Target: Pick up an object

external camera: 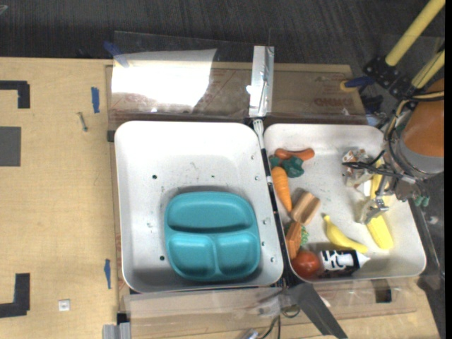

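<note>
The right bin [332,143] holds several toy foods. Along its left side lie an orange carrot [282,187], a red sausage [294,153], a green piece [293,166] and a bread slice [305,207]. A banana [342,237], a red tomato [306,263] and a black-and-white bottle [340,259] lie near the front edge. My gripper [375,195] hangs low over the bin's right side, directly above the upper end of a long yellow piece [382,232]. The arm's orange band [428,129] is at the right edge.
The left bin [141,154] holds a teal compartment tray [210,234] at its front. A small pale crumpled thing [352,157] lies behind the gripper. Yellow poles [417,23] and cables stand at the top right. A metal divider [260,83] rises behind the bins.
</note>
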`<state>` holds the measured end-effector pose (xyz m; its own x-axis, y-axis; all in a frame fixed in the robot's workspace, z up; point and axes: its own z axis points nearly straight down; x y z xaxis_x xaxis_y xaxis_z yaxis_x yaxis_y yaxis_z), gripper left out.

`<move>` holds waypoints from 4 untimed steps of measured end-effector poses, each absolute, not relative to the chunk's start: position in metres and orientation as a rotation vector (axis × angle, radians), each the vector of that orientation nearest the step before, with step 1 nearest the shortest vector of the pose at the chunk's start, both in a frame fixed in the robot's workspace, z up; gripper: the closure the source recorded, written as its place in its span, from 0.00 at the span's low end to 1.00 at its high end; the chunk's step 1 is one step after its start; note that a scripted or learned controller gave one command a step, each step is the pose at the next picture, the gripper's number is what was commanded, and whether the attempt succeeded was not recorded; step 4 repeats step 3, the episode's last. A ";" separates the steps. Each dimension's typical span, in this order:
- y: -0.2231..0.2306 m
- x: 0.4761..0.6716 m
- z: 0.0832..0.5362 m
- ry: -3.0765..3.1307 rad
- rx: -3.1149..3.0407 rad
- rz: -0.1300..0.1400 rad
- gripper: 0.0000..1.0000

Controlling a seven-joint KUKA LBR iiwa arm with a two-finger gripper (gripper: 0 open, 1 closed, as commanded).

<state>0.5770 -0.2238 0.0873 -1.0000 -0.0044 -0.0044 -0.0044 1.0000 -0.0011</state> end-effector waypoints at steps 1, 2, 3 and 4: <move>-0.136 0.618 0.089 3.127 0.102 0.004 0.00; -0.187 0.604 0.088 3.129 -0.087 -0.005 0.00; -0.186 0.607 0.101 3.120 -0.087 -0.007 1.00; -0.186 0.607 0.101 3.120 -0.087 -0.007 1.00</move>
